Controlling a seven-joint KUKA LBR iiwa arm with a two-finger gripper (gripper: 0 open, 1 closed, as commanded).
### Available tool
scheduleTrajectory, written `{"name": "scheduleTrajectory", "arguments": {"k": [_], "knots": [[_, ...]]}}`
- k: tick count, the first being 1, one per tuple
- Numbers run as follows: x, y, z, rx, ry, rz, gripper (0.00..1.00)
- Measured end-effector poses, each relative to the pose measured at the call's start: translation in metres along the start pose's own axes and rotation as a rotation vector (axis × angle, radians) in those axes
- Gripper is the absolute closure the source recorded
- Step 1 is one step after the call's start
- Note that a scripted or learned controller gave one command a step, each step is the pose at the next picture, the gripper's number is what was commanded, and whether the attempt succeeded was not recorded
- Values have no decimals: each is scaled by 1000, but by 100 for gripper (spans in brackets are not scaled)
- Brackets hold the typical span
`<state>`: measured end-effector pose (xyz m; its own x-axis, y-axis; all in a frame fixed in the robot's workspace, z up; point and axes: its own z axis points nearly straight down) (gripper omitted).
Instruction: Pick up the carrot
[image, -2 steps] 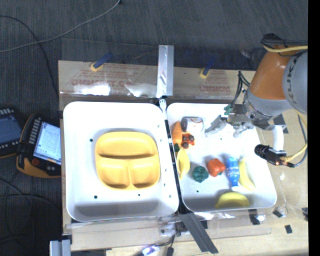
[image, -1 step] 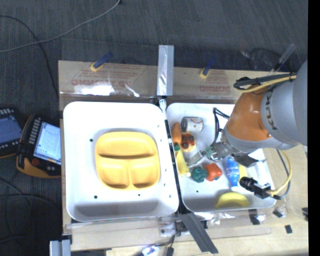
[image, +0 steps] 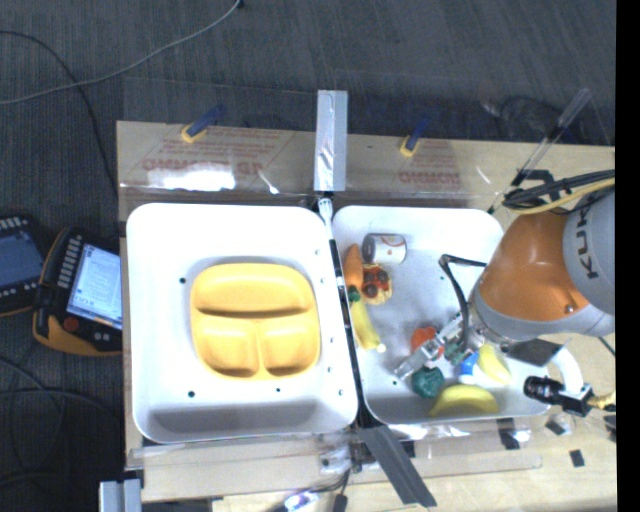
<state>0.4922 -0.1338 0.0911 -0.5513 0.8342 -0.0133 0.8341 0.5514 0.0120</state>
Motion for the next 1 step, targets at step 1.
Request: {"name": "scheduleTrajectory", "arguments": {"k": [1], "knots": [[22,12,0,1,-5,-187,0]]}}
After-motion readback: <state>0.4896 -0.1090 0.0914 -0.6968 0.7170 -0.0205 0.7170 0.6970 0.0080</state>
